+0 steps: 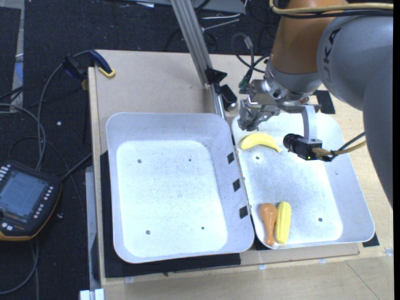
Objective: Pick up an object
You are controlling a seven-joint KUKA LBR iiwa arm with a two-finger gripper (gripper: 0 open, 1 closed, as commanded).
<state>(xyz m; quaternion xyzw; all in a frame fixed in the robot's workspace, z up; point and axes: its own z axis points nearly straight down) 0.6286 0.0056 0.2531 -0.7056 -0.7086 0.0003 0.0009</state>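
We judge the banana (260, 143) light, stiff, smooth-skinned; we'd pinch across its middle; the gripper (249, 121) hovers just above it, its state unclear.

I'm making out dark letters on the arm (359, 55)'s grey casing, cut off at an angle; nothing else here is reading clearly.

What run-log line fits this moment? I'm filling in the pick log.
gripper: above yellow plastic banana, right bin's far end | near end: orange plastic drumstick beside yellow plastic corn cob
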